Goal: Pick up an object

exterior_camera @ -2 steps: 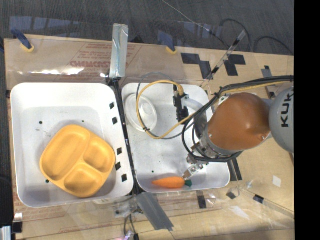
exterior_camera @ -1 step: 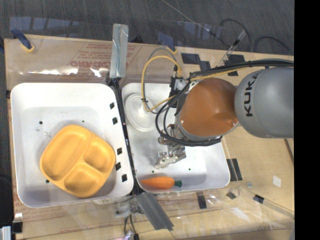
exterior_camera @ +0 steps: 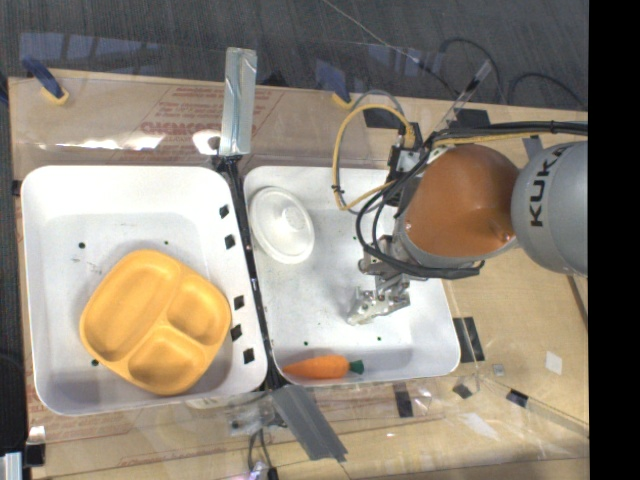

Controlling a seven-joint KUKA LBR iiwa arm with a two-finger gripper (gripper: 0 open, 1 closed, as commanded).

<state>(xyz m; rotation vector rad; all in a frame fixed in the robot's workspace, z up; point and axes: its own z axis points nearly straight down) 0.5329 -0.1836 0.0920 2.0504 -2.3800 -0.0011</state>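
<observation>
My gripper hangs low over the middle of the right bin, below the arm's orange band. Nothing shows between its tips, and its fingers are too small to read. A white round lid or bowl lies at that bin's back left. An orange carrot with a green end lies along the bin's front wall, apart from the gripper. A yellow divided plate sits in the left bin.
Cables loop from the wrist above the right bin's back edge. A metal bracket stands at the divider between the bins, and a second one sits at the front. Brown bench surface surrounds both bins.
</observation>
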